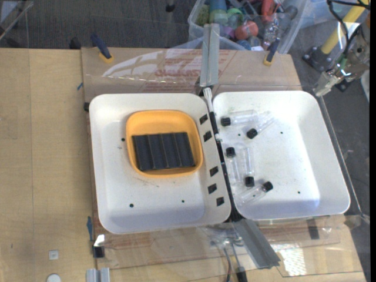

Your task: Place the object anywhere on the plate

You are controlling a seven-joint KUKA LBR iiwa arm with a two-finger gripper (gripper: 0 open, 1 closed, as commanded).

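Black ribbed block (163,151) position: flat on orange plate (161,117), within its rim. Left white bin (111,204) holds plate, near bin centre. Right white bin (305,157) touches left bin, holds several clear black-capped tubes (247,172) scattered in its left half, some overlapping.

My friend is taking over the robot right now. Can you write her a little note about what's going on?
Pincer: up at the right edge, away from both bins; whether it is open or shut cannot be told.
The yellow plate sits in the left bin, with a dark ridged block lying flat on it.
Several clear tubes with black caps lie in the right bin.
Done: the block rests on the plate.
Left: probably nothing, unless a tube should go too.
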